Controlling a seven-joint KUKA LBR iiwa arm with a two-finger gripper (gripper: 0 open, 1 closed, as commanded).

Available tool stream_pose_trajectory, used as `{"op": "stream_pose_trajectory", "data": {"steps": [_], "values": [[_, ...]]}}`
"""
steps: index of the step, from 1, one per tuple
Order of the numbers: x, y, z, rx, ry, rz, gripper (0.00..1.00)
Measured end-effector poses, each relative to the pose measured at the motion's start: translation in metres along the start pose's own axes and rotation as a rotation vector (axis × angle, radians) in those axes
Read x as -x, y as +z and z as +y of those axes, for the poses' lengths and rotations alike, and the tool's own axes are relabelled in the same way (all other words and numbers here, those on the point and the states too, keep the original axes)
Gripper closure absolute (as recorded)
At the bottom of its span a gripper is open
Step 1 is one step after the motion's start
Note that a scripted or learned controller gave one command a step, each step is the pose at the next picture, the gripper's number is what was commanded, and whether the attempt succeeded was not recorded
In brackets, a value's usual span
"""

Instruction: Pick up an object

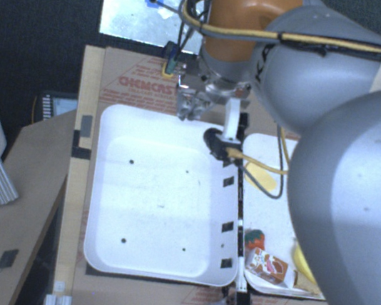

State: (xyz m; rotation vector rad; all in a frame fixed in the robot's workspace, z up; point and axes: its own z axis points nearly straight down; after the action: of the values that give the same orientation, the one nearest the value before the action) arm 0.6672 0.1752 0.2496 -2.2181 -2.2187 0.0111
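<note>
I've got the arm point(329, 99) reaching in from the right, its grey bulk covering most of the right-hand bin point(267, 150), with the orange band point(251, 6) sitting up near the far edge of the surface point(80, 166). The tool point(192, 106) hangs over the far rim of the left-hand bin point(160, 201), close to that bin's far right corner, and from this angle I can't tell how it is set or whether anything is in it. The left bin's white floor shows just a few small dark dots. Over in the right bin, along its near edge, I see a small packet with red and white print point(269, 266) lying by the divider between the two bins, an orange-red bit point(254, 237) just beyond it, and a yellow object point(302, 265) poking out from under the arm beside the packet. A yellow cable point(265, 182) loops down from the wrist over the right bin's far end.
</note>
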Motion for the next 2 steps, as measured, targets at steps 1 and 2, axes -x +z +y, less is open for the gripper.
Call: {"op": "stream_pose_trajectory", "data": {"steps": [1, 2], "values": [[-0.001, -0.019, 0.002, 0.012, -0.004, 0.003, 1.00], [0.064, 0.094, 0.001, 0.000, 0.005, -0.001, 1.00]]}}
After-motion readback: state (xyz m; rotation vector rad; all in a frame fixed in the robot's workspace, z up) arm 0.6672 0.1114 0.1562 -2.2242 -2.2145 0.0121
